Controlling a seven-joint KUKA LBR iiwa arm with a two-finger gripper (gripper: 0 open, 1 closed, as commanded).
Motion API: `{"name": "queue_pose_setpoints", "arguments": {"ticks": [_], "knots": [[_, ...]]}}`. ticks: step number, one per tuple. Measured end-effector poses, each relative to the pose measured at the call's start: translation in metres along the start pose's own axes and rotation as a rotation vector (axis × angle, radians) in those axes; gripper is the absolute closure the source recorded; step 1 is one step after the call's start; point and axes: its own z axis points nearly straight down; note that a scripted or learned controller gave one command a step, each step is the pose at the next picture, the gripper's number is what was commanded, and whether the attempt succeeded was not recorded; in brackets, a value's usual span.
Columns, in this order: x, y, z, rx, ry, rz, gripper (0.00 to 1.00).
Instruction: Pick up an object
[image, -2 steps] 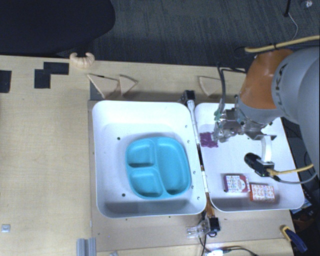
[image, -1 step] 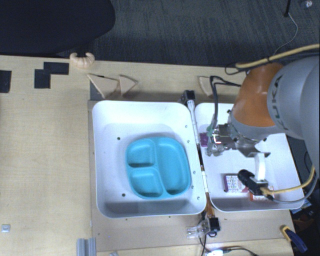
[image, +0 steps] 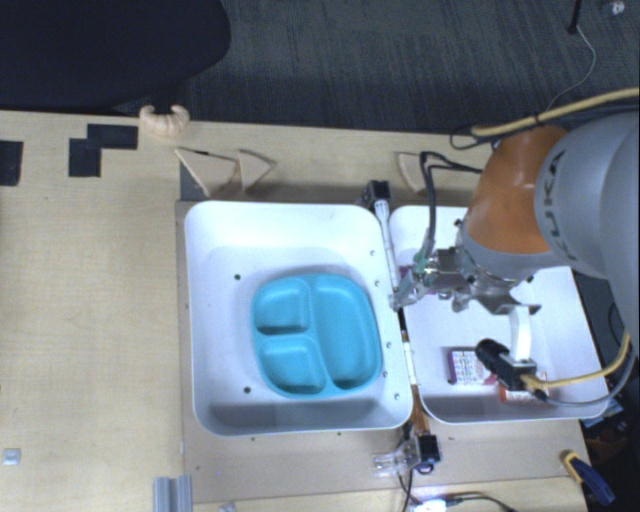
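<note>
A: Tool (image: 432, 282)?
B: Over the right bin (image: 560, 330), by its left wall; open or closed, cannot tell
A: Things to pick?
B: Small box (image: 462, 365) lying in the right bin, near the tool but apart from it; blue divided plate (image: 318, 335) in the left bin (image: 225, 250)

Turquoise-blue sectioned plate (image: 318, 335) in the white left bin (image: 215, 300); right bin (image: 565, 320) white too. Small box (image: 462, 366) looks dark red with a pale label, though it's too blurry to be sure. Desk (image: 90, 330) pale tan wood, arm (image: 600, 190) grey with orange band (image: 505, 205), floor (image: 400, 60) dark grey.
</note>
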Motion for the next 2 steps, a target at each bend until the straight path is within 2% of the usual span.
{"name": "queue_pose_setpoints", "arguments": {"ticks": [1,2], "knots": [[-0.066,-0.047,0.0,0.0,-0.001,0.004,0.0],[-0.084,-0.036,0.085,-0.009,-0.003,0.004,0.0]]}}
